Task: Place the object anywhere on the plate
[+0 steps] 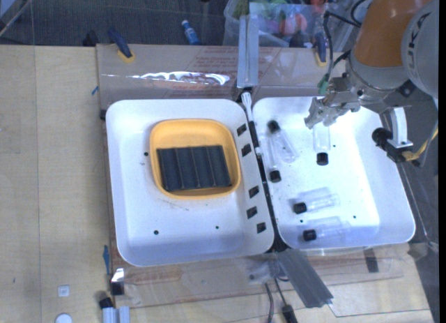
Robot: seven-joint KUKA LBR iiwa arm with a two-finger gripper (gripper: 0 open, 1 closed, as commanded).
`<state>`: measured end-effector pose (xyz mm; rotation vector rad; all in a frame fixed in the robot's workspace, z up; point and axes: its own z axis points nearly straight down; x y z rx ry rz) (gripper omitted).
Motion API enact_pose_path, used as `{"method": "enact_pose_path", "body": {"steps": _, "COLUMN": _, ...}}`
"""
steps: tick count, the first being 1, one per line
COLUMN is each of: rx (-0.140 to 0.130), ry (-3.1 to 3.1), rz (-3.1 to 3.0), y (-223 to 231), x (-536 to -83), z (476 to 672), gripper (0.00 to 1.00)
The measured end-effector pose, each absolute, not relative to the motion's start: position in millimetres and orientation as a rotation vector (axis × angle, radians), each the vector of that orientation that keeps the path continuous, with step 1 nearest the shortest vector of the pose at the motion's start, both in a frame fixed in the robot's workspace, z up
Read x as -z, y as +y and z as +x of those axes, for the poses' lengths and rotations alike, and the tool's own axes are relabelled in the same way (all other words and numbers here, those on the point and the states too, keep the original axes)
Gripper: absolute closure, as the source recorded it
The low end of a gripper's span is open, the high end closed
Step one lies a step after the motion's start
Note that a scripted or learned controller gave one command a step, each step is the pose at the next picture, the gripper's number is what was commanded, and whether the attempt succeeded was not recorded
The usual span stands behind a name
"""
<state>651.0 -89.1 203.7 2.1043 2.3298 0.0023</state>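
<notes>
So the gripper [322, 121] hangs over the far part of the right bin [390, 203], and there's a clear vial [321, 146] with a black cap standing straight up right under it, cap end down near the bin floor. Looks to me like the vial's top sits between the fingers, so I'd call it clamped on the vial, though the glass is see-through and it's hard to be sure how firm that hold is. The plate [160, 137], yellow, with a dark ribbed tray [194, 168] on it, sits in the left bin [125, 196], well apart from the gripper, across the divider [254, 168] between the two bins. Four more vials lie flat in the right bin: one [279, 144] just left of the gripper, one [273, 168] next to the divider, another [315, 201] nearer, and one [327, 231] at the near edge. My read is it's the lift-and-carry step: pick seems made, nothing is on the plate yet. Next move needs a clean rise so the vial clears the divider, then a long swing left and a drop over the plate. The risk I'd guess is the slick vial slipping out mid-carry, or rolling off the ribbed tray once it's let go.
</notes>
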Motion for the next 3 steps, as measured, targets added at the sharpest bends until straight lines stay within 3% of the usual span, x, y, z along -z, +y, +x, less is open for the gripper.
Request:
{"method": "enact_pose_path", "body": {"steps": 1, "rx": -0.002, "ry": 2.432, "rz": 1.985, "y": -76, "x": -185, "z": 666.8, "gripper": 1.00}}
{"method": "enact_pose_path", "body": {"steps": 2, "rx": -0.003, "ry": 2.708, "rz": 1.592, "y": -56, "x": -186, "z": 667.3, "gripper": 1.00}}
{"method": "enact_pose_path", "body": {"steps": 3, "rx": -0.004, "ry": 2.908, "rz": 1.179, "y": -91, "x": -186, "z": 667.5, "gripper": 1.00}}
